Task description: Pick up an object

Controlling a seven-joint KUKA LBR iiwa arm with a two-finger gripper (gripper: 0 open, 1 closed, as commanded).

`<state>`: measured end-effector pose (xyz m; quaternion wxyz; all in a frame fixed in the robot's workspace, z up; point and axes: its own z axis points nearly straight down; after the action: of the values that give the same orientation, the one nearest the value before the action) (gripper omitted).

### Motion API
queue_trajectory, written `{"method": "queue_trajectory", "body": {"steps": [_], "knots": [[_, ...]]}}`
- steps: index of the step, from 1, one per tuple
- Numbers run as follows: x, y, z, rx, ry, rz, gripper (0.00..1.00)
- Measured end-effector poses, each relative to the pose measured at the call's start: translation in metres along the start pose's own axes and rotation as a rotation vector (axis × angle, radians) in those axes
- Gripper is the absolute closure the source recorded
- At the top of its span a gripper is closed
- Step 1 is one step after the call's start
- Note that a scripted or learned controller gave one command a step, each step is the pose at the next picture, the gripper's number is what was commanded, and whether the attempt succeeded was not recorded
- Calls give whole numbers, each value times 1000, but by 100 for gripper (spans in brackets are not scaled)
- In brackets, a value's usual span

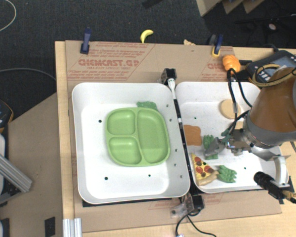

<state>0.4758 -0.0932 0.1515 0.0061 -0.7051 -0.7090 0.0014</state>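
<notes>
Three smooth compartments shape the glossy rounded green plate (137,136).

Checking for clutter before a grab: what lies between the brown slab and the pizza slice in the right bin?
Bare white bin floor; the camera view shows the brown slab and pizza slice apart.

The arm (276,107) reaches in from the right, wrist bent low, its gripper (218,146) pointing left, fingers hard to make out.
</notes>
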Motion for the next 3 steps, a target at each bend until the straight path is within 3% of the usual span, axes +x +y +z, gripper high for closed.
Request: {"method": "queue_trajectory", "body": {"steps": [1, 2, 3], "knots": [[77, 4, -34, -15, -5, -3, 0], [142, 4, -148, -24, -2, -5, 0], [116, 1, -44, 1, -8, 9, 0]]}}
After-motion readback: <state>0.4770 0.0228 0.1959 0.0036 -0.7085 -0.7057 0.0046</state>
